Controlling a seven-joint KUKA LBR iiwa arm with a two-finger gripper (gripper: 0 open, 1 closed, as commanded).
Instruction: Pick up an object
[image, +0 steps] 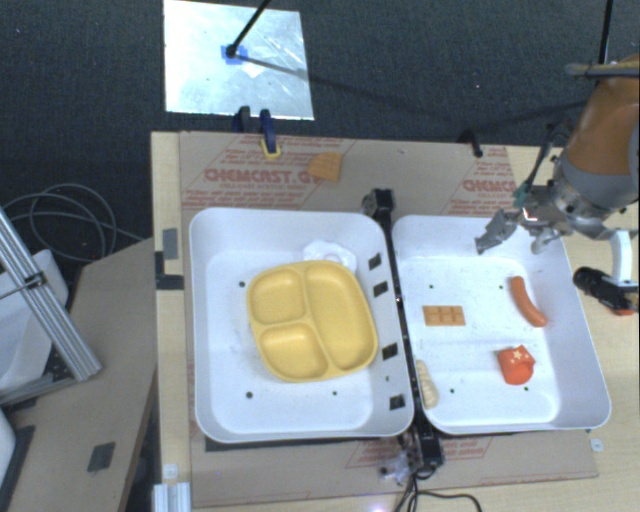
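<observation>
Single fixed camera above bench (250, 160), slanted downward, covering both bins (215, 300); arm (605, 130) enters from right.

Two white bins (560, 400), faintly speckled; a pale yellow divided tray (310, 322); an orange sausage (527, 301); a red-orange lump (516, 365); a tan waffle-patterned cracker (444, 316); brown cardboard (260, 172) with red lettering.

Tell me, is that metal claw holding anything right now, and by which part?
Nothing is held. The gripper hangs above the far edge of the right bin, with nothing between its fingers. The sausage, cracker and red piece lie on the bin floor.
</observation>
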